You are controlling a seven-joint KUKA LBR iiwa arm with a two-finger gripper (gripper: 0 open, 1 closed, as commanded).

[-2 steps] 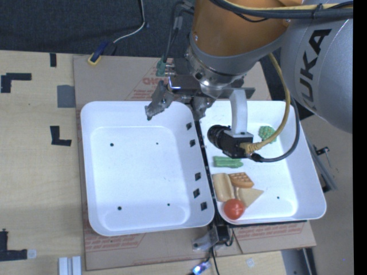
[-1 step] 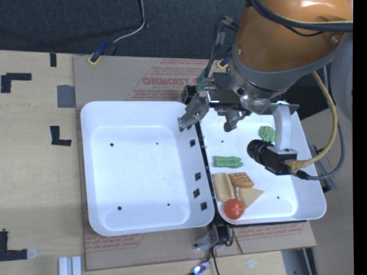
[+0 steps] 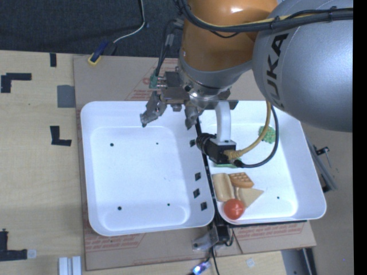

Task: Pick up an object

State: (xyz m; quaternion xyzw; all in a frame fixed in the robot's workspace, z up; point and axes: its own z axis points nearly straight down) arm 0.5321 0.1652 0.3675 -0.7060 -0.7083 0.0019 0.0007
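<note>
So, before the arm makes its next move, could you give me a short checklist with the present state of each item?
1. Objects available in the right bin: ok, a red ball, a waffle piece and tan pieces lie at its near left corner.
2. Gripper over those objects: not ok, it hangs above the left bin.
3. Fingers free of any object: ok, nothing between them.
4. Fingers open wide enough: cannot tell.
5. Green item reachable: cannot tell, partly hidden by the arm.

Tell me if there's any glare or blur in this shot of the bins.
In the camera view, a bright highlight glares off the arm's orange band; the white bins look evenly lit with soft shadows along their walls; the end effector and the small red ball are a little soft, not sharply focused.
</note>
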